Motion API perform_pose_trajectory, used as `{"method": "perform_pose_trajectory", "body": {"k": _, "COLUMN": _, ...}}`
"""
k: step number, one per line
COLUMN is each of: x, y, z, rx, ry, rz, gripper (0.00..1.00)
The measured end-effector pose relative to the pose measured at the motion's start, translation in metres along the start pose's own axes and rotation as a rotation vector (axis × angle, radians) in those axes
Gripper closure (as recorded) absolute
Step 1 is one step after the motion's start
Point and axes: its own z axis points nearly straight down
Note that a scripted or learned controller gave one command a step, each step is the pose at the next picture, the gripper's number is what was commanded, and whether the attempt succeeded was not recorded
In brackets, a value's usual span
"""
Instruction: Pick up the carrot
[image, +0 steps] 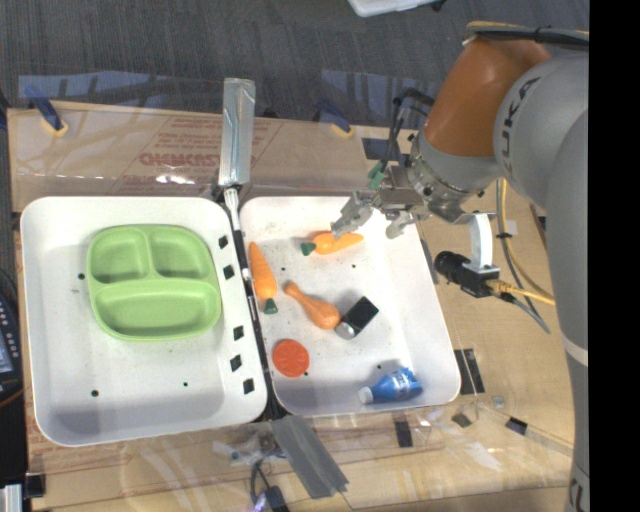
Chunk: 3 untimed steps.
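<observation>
A long orange carrot (262, 272) with a green stem end lies in the right bin (440, 340), along its left wall. A shorter orange carrot-like piece (337, 241) with a green tip rests near the bin's back. My gripper (378, 218) hovers over the back of the right bin, just right of and above that short piece. Its fingers (355, 212) are spread open with nothing between them.
An orange drumstick-shaped piece (312, 306), a black block (358, 316), a red disc (290, 357) and a blue bottle (392, 385) also lie in the right bin. The left bin (50, 330) holds a green divided plate (155, 280).
</observation>
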Motion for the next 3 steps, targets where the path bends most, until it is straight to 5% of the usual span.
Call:
{"method": "perform_pose_trajectory", "body": {"k": 2, "x": -0.032, "y": 0.049, "z": 0.168, "rx": -0.002, "ry": 0.001, "rz": 0.229, "gripper": 0.0}}
{"method": "perform_pose_trajectory", "body": {"k": 3, "x": -0.052, "y": 0.057, "z": 0.166, "rx": -0.006, "ry": 0.0, "rz": 0.387, "gripper": 0.0}}
